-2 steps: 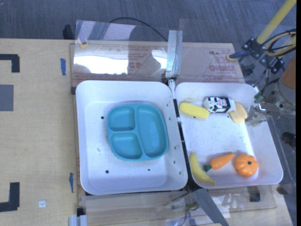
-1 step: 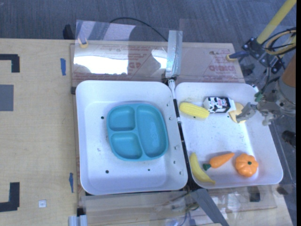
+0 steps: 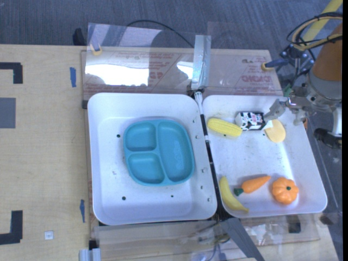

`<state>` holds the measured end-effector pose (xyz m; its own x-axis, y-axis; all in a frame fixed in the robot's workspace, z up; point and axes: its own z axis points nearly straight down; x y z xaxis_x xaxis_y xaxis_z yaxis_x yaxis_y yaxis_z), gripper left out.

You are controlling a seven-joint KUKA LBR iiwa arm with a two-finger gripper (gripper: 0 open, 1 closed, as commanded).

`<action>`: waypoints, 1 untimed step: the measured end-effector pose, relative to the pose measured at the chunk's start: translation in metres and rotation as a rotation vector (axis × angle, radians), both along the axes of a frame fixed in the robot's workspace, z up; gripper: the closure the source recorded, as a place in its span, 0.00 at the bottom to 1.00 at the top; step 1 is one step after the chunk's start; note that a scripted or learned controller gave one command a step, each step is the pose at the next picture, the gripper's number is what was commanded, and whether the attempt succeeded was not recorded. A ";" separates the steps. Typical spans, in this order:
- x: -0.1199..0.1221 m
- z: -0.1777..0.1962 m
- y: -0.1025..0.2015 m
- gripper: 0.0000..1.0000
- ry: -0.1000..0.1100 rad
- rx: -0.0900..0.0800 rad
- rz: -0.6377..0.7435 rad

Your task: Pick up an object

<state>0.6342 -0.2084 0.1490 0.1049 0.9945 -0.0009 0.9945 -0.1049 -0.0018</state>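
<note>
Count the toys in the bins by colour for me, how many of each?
Yellow: 3, the corn, the banana, the pale yellow piece
Orange: 2, the carrot, the pumpkin
Black and white: 1, the cow-pattern toy
Blue: 1, the plate
Total: 7

**Six toy objects in the right bin**

A corn cob [image 3: 224,127] is lying at ten o'clock, touching a black-and-white carton [image 3: 250,120]. A pale yellow piece [image 3: 276,131] is sitting at one o'clock. A banana [image 3: 231,195], carrot [image 3: 253,184] and orange pumpkin [image 3: 284,190] are lying near six.
</note>
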 end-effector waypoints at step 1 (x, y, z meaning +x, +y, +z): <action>0.021 -0.033 -0.001 0.00 -0.024 0.001 0.069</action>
<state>0.6552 -0.2089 0.1160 0.0365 0.9993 0.0021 0.9991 -0.0365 0.0218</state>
